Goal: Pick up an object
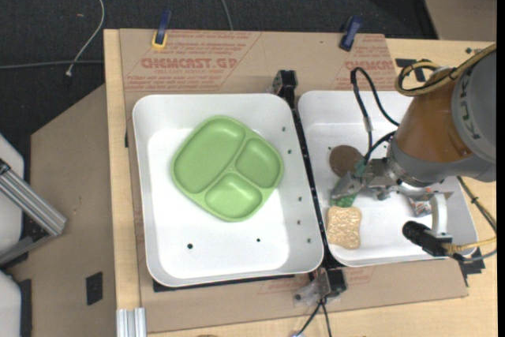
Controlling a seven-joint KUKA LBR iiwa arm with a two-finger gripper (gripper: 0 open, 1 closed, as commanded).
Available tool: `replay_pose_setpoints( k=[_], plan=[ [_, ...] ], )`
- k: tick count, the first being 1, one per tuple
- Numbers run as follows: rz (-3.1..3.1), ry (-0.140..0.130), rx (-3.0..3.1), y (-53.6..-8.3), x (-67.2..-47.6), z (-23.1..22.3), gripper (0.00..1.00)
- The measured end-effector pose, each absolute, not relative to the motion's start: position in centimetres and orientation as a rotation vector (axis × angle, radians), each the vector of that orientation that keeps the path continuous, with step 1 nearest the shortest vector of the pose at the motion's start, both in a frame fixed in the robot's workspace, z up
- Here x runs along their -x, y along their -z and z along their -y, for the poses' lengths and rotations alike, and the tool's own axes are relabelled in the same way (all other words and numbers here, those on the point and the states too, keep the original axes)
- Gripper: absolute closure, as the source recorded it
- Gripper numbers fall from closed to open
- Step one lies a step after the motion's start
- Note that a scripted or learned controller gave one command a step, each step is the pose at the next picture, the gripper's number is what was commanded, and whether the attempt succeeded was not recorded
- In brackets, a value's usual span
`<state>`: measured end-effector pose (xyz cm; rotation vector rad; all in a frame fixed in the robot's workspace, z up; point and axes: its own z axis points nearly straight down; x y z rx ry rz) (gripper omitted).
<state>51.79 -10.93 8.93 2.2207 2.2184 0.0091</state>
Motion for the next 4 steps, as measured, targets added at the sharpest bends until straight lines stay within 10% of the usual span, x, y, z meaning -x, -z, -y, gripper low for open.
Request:
replay_pose_setpoints(
  k=[1, 4],
  plan=[
    [-2.216, -0.019, -2.216, -10.2, -52.0, 10.8, 1.00],
    [-2.229, 0.000, -2.219, -20.3, -51.6, 4.1, 1.00]
  ],
)
